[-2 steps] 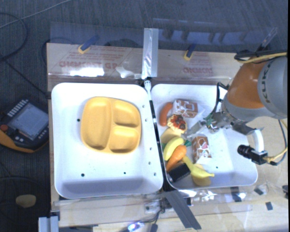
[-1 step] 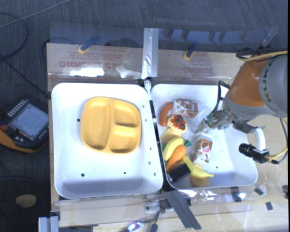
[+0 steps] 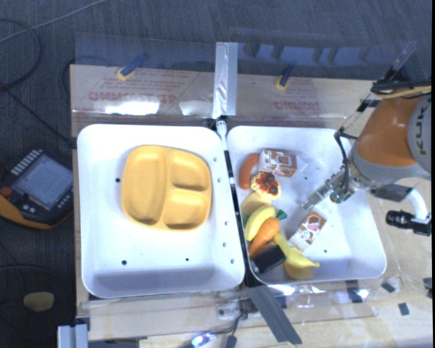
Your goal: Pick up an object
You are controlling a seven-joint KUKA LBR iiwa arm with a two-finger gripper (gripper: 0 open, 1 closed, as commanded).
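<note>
Right bin (image 3: 362,263), contents: small flat packet (image 3: 310,228), white with a red-brown printed panel, print too small to read; long axis runs from lower left to upper right, upper end toward the pincer (image 3: 315,196).

Along the left wall: a second printed packet (image 3: 279,162), lettering illegible; sausage (image 3: 247,169); round pastry-like piece (image 3: 266,184); green-yellow banana (image 3: 257,220); carrot (image 3: 264,234), tip toward lower left; black block (image 3: 269,258); yellow banana (image 3: 296,258).

Left bin (image 3: 94,263): yellow sectioned tray (image 3: 167,187), three compartments.

Arm (image 3: 391,140): grey, orange band with part of dark lettering at its edge. Pincer lies over the right bin, just above the flat packet; whether wide or narrow cannot be told.

Surface (image 3: 94,85): faint red printing, unreadable.
</note>
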